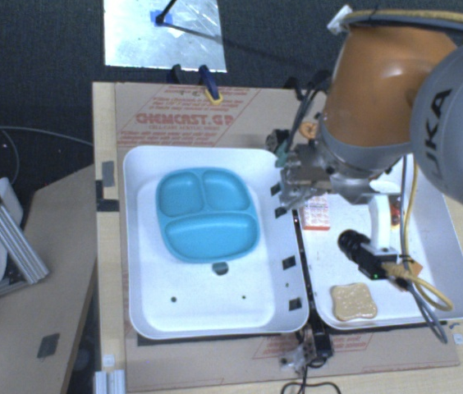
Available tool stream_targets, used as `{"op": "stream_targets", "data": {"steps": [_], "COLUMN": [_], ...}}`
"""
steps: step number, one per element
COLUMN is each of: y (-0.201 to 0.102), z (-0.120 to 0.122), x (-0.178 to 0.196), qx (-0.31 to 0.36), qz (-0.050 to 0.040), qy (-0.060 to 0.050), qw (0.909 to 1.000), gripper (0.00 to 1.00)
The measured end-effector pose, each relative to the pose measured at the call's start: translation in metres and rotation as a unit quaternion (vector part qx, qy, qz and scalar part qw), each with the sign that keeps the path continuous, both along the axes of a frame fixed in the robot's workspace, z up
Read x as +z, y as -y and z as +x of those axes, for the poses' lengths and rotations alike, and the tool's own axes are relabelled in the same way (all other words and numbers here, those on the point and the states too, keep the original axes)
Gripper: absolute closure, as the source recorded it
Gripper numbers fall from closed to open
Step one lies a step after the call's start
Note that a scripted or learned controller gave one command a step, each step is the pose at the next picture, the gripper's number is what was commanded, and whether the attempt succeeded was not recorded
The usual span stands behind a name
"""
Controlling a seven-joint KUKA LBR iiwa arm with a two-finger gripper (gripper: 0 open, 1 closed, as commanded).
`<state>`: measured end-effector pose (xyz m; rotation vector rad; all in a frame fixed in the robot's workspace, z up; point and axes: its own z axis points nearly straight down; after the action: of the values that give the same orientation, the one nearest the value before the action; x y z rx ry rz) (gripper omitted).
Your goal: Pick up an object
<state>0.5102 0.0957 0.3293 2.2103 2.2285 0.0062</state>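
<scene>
We record, on the worktop point(63, 253), two white bins, taking the blue divided plate point(207, 213) as reference. Plate: lying flat in the left bin point(145, 302). Small dark grey piece point(221, 268): just below the plate's near edge, same bin. Right bin point(453, 269): beside the plate's bin, to its right. Red-and-white packet point(317, 213): right of the plate, across the divide. Tan cracker point(354, 301): right of the plate and nearer the front. Arm point(387, 80): above the right bin. Pincer point(297, 179): over the divide, just right of the plate, next to the packet; whether open or closed we cannot tell.
</scene>
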Motion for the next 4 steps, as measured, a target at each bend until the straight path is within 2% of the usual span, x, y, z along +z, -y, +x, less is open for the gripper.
{"op": "stream_targets", "data": {"steps": [1,2,3,4], "y": [-0.078,-0.097,-0.074,-0.093], "z": [0.016,-0.016,-0.025,-0.024], "x": [-0.038,0.132,0.0,-0.054], "qx": [0.001,0.0,-0.005,-0.002], "qz": [0.0005,0.0047,-0.0023,-0.0006], "qy": [-0.002,0.007,-0.007,-0.004], "qw": [1.0,1.0,1.0,1.0], "gripper": [1.0,1.0,1.0,1.0]}}
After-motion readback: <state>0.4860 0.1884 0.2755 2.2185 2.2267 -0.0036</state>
